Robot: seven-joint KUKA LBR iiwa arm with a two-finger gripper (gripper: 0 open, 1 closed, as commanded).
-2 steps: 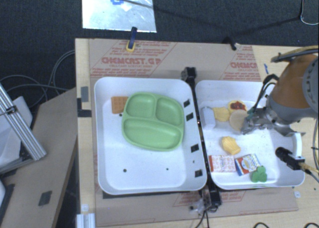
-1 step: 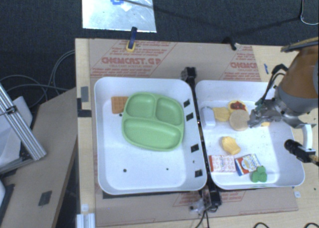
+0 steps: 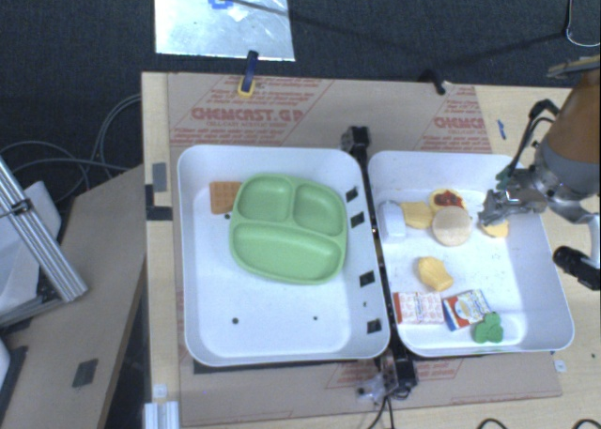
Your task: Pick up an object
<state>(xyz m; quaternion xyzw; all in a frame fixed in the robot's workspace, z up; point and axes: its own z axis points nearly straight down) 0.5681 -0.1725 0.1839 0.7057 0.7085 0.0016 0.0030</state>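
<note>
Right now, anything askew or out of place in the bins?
One oddity: the orange cracker in the left bin lies partly tucked under the green divided plate. Nothing looks spilled or damaged.

Grey arm (image 3: 571, 174) (orange band above), dark metal end effector (image 3: 498, 208).

You're looking at the bench (image 3: 310, 108), brown sheet with red lettering on top, and two white bins sit directly on it: left bin (image 3: 202, 258), right bin (image 3: 540, 268), edges touching.

dark blue carpet (image 3: 75, 33) surrounds the bench (image 3: 310, 108); a metal sheet (image 3: 223, 5) behind.
</note>
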